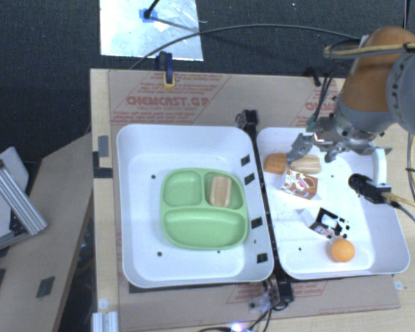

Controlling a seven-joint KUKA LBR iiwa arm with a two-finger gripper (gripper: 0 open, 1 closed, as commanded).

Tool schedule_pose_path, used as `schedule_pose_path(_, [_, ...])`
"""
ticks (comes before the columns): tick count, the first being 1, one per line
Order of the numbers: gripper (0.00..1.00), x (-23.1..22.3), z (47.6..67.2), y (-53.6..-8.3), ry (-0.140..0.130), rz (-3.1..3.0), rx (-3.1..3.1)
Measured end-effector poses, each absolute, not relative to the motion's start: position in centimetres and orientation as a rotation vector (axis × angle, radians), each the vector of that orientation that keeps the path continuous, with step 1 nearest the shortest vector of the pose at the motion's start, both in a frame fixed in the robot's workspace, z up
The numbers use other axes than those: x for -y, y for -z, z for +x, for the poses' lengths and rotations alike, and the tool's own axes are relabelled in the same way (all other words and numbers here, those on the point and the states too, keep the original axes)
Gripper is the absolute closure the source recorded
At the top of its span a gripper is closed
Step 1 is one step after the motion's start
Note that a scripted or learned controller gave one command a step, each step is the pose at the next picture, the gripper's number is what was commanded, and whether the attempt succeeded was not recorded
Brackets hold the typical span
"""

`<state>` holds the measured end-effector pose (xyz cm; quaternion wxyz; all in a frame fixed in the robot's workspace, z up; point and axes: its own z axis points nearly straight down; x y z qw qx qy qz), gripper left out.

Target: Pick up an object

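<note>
Hovering above a smooth tan bun (305,164), metal pincer (315,150) spread.

Grey arm (408,88) with orange band (373,68), cables, metal tool (317,151).

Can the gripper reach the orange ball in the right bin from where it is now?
Probably yes. The orange ball lies by itself near the bin's front corner, nothing on top, and the gripper hovers over the same bin.
</note>
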<state>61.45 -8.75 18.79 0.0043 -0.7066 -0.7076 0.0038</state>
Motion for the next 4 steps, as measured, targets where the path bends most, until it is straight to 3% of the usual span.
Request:
schedule_pose_path(1, [0.00, 8.7, 61.7, -19.5, 0.001, -2.218, 2.225])
schedule_pose_path(3, [0.00, 8.5, 62.6, -8.6, 0.000, -2.219, 2.224])
schedule_pose_path(4, [1.00, 8.5, 62.7, -9.9, 0.002, -2.220, 2.224])
